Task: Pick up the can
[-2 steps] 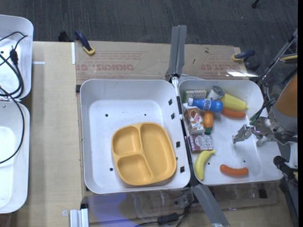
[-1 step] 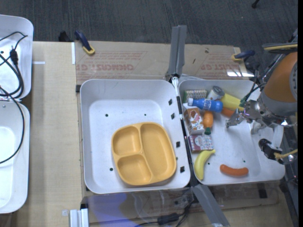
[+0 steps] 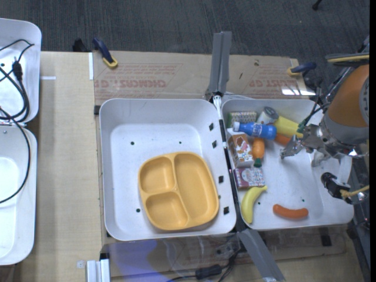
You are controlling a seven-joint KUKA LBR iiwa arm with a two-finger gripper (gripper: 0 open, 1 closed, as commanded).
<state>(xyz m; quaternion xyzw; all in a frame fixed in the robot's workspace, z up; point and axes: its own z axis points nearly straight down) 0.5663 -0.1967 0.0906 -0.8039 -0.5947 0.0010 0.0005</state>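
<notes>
Right, the arm (image 3: 346, 107) is in from the right — grey body, orange band — hanging over the right-hand bin (image 3: 305, 184). Its gripper (image 3: 302, 148) sits low above the bin's bare floor, near the right side, and the fingers (image 3: 289, 152) look spread apart with nothing between them, though they're small from here.

The can (image 3: 268, 114) — a silvery one, as far as I can make out — lies at the back of that bin, tucked between a blue bottle (image 3: 257, 130) and a yellow bottle-like thing (image 3: 286, 125), touching or nearly touching both. It's up and to the left of the gripper, apart from it.

Along the bin's left wall there's a small carton (image 3: 239, 149), an orange toy (image 3: 258, 149) beside it, a pink packet (image 3: 249, 176) below, then a banana (image 3: 251, 200). A sausage (image 3: 290, 212) lies alone near the front.

Over in the left bin (image 3: 117, 175), a yellow divided plate (image 3: 176, 190) sits by itself, tilted a little. Both bins rest on the desk (image 3: 70, 157).
</notes>
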